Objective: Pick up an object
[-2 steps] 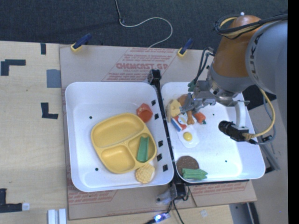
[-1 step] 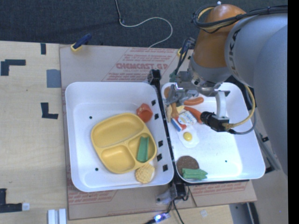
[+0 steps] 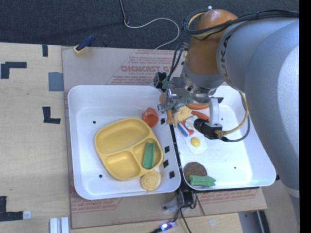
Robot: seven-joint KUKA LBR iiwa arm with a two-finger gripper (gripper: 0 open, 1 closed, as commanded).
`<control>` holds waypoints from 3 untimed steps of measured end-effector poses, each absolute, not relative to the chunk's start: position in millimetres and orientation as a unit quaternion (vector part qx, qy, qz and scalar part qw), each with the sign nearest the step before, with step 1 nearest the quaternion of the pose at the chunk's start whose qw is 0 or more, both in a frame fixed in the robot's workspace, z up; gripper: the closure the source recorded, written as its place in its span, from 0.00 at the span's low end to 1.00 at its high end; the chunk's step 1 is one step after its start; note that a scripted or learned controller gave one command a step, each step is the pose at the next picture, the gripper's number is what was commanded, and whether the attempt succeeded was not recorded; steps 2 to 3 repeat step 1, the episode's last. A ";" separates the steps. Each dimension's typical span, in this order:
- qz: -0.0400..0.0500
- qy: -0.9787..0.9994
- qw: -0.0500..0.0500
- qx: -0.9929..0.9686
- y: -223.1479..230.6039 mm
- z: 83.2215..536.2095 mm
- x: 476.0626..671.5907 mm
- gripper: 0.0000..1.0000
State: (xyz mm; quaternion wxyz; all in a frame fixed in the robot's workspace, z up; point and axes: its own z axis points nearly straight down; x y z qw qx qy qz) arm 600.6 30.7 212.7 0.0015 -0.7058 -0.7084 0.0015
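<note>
My gripper (image 3: 171,105) hangs low over the divider between the two white bins, at the upper left corner of the right bin (image 3: 252,169). Right beside it lie a yellow toy piece (image 3: 183,113), an orange carrot-like piece (image 3: 200,115) and a small blue and red piece (image 3: 184,128). A red cup (image 3: 150,116) sits just left of the gripper in the left bin (image 3: 80,130). Whether anything is in the gripper is hidden by the wrist.
A yellow divided plate (image 3: 119,147) with a green piece (image 3: 148,155) fills the left bin's middle; a waffle (image 3: 150,180) lies below it. The right bin holds a fried egg (image 3: 195,142), a brown patty (image 3: 195,169) and a green pod (image 3: 201,180).
</note>
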 end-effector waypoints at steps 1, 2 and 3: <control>0.001 -0.708 0.001 -0.707 34.8 216.4 598.3 1.00; 0.001 -0.708 0.001 -0.707 34.8 216.4 598.3 1.00; 0.001 -0.708 0.001 -0.707 34.8 216.4 598.3 1.00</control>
